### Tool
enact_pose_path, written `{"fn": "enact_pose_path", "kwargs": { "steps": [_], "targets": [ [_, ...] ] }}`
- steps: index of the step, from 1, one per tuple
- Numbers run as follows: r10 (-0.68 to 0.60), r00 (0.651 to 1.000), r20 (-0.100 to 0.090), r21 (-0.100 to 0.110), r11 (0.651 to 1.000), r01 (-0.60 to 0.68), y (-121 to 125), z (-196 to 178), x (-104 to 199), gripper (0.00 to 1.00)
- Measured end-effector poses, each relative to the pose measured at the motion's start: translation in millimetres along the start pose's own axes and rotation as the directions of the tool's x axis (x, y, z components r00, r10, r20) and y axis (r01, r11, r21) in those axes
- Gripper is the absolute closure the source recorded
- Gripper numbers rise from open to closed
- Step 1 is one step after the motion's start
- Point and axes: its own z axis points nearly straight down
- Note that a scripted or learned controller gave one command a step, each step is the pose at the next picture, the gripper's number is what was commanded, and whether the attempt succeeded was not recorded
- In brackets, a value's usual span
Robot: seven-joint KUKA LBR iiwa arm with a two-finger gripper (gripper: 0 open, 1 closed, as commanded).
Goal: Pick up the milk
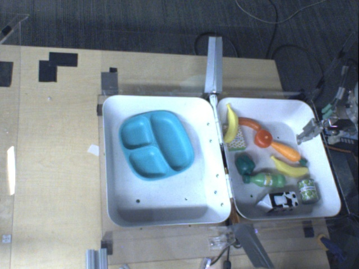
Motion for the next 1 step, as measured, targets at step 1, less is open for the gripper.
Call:
{"fn": "enact_pose_path", "kwargs": {
  "steps": [1],
  "targets": [
    [0.0,1.0,0.0,0.0,1.0,0.0,0.0,0.0,0.0,0.0]
  ]
}}
